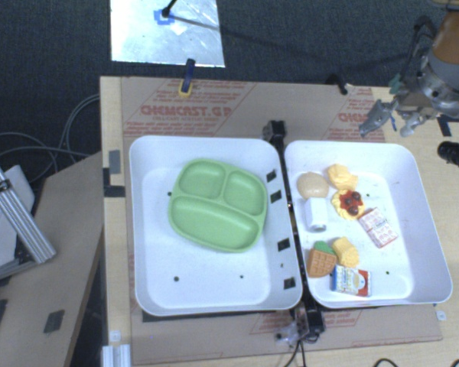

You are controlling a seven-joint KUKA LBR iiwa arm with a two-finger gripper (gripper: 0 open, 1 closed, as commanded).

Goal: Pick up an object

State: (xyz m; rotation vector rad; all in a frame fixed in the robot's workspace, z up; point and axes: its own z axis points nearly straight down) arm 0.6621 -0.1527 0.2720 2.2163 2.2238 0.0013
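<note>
The objects to pick from lay grouped in the right bin (424,205). Toward its far side sat a pale tan bun-like piece (312,183), and just beside it to the right a yellow lumpy piece (341,177). Below the bun lay a small white cylinder (316,214). To its right was a yellow piece with red and dark topping (349,202), and beside that a small packet with red and white print (377,227), lying at a tilt. Nearer the front of the bin were a brown waffle-like piece (320,262), a yellow wedge (346,251) touching it, and a little carton with blue and red print (350,281) just in front of them.

The left bin (149,205) held a green divided plate (217,204) with three compartments, lying flat near its middle.

The gripper (392,117) hung outside the bins, above the cardboard-covered bench (214,109) just beyond the right bin's far right corner, well apart from every object. Its two fingers stood spread apart with nothing between them. The arm (447,60) came in from the upper right, its orange band above the grey wrist, the wrist angled down and leftward toward the bin's far corner.
</note>
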